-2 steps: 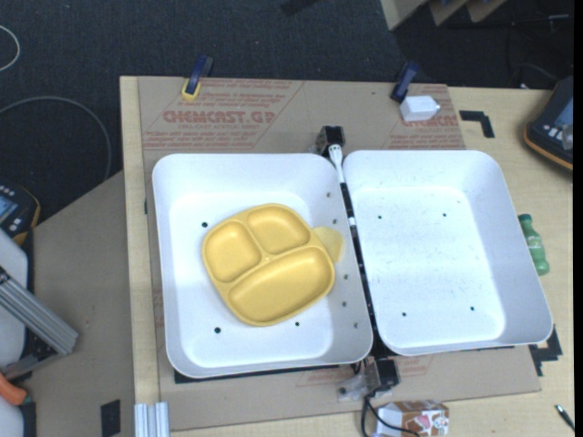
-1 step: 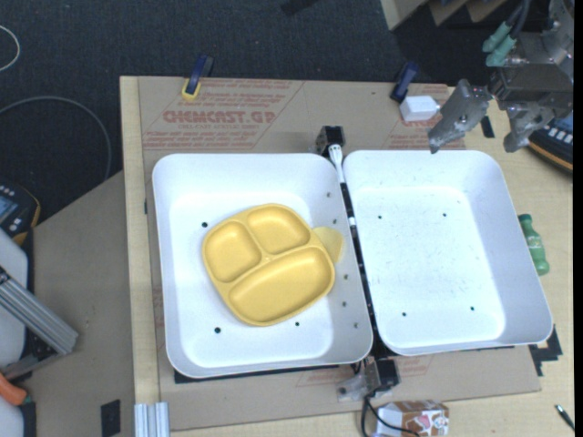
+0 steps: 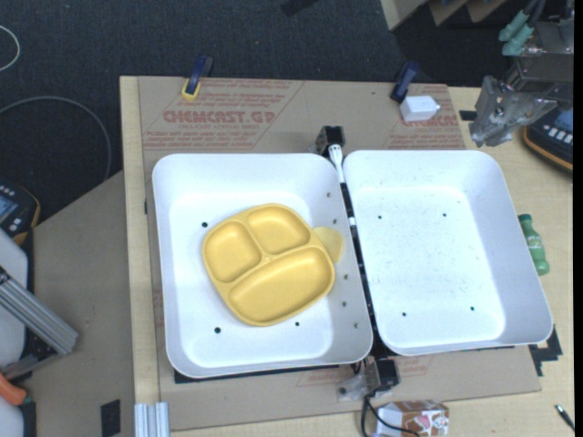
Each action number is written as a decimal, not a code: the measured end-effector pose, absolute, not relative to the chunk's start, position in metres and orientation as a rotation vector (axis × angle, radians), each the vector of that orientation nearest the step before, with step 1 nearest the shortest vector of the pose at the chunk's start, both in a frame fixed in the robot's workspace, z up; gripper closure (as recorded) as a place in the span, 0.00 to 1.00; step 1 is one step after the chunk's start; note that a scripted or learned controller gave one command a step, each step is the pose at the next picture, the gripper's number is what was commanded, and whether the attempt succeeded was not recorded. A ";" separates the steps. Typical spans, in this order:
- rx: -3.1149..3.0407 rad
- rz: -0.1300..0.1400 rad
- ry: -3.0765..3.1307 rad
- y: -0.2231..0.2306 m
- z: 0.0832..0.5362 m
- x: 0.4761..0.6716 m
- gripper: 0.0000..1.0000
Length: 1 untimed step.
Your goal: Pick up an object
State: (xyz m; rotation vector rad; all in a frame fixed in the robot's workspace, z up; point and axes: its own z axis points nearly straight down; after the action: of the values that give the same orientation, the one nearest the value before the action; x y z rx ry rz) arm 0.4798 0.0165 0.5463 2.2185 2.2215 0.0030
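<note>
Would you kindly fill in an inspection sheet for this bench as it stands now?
Surface: brown board with red lettering, bearing two white bins side by side.
Job's things: yellow divided plate in the left bin, with a small pale yellow piece at its right edge; right bin has dark specks on its floor.
Clutter: white block on the board's far edge; green item beside the right bin.
Grippers: gripper at the far right corner, above the board's edge; holds nothing that I can see.
Cables: black cable on the dark floor at left; wires at the near edge.
Surroundings: dark carpet; blue clamps at the board's far edge.
</note>
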 end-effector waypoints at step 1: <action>2.228 -0.014 2.226 0.020 0.425 0.478 1.00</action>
State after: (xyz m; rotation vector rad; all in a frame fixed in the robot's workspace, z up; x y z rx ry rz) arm 0.4783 0.0203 0.4246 2.2284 2.2260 -0.0144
